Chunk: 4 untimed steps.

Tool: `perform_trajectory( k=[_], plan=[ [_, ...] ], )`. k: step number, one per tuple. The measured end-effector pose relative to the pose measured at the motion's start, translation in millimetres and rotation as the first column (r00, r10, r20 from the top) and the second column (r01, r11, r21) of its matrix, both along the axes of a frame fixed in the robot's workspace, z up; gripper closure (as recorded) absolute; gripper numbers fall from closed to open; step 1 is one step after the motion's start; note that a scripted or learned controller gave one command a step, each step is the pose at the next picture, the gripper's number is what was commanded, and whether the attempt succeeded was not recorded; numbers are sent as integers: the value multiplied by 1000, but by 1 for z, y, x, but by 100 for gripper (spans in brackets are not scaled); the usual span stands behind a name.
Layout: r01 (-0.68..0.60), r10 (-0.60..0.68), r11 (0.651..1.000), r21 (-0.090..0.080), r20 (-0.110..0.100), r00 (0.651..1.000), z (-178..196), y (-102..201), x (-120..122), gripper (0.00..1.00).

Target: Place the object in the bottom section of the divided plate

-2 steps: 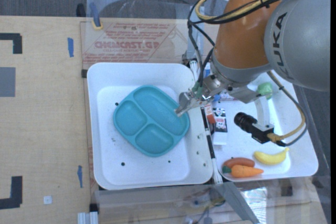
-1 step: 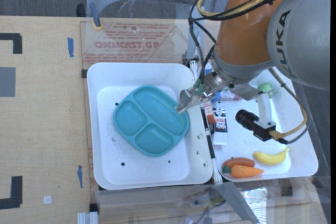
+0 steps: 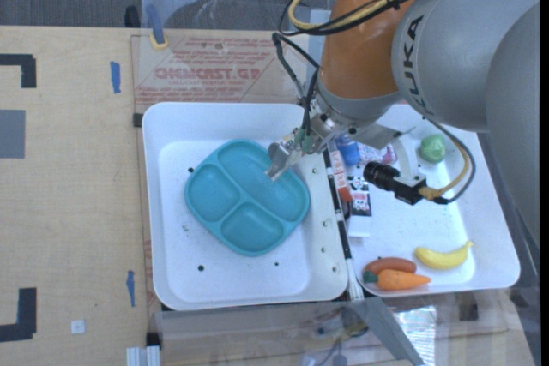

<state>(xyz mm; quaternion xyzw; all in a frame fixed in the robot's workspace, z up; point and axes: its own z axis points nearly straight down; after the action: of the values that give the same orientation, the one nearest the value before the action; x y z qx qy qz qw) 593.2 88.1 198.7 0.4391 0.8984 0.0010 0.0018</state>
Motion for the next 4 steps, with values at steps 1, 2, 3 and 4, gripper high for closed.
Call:
perform_trajectory(
  k=[1, 2, 3, 4],
  plan=[
    [1, -1, 1000, 0, 0, 1000, 0, 0, 0, 0],
    [0, 0, 1000, 1, 6, 1000, 11, 0, 1, 100],
    [1, -1, 1000, 1, 6, 1000, 11, 0, 1, 0],
    [10, -10, 1000, 0, 1, 1000, -6, 5, 11, 0]
  ],
)
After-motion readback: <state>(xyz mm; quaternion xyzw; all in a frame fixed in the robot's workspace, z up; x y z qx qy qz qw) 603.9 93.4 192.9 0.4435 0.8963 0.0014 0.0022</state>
